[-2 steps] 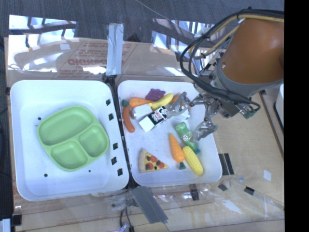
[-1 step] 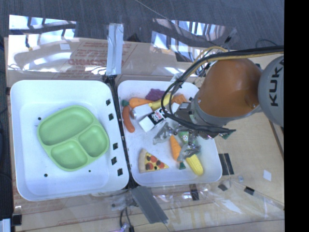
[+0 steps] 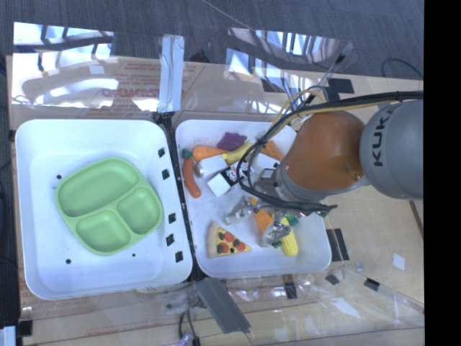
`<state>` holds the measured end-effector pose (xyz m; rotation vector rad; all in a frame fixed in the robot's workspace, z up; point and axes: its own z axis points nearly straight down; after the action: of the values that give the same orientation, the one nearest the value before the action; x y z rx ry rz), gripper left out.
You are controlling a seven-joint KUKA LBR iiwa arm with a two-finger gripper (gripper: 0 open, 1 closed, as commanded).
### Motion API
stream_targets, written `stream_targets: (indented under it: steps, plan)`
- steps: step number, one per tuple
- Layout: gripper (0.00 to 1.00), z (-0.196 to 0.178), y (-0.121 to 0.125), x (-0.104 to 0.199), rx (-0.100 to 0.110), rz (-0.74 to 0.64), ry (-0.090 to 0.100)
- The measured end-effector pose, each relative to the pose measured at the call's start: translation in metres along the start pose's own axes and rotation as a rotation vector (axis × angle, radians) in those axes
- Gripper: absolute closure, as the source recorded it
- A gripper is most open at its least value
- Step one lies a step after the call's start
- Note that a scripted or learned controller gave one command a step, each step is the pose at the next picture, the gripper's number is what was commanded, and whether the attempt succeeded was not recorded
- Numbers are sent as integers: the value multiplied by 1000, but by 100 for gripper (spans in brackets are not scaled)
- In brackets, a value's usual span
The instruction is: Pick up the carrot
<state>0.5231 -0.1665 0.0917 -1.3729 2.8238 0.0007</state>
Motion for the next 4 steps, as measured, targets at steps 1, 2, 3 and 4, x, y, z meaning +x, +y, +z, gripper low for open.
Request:
stream_targets:
  steps: [1,2,3,4]
  plan:
    - [100,-10,1,-3,0,-7,-2]
    - [100,-108,-36,-16,8,-60,-1]
    - [0,-105,-34,-15,1,-59,0]
    - [0,0,-6,-19,-1,-135,0]
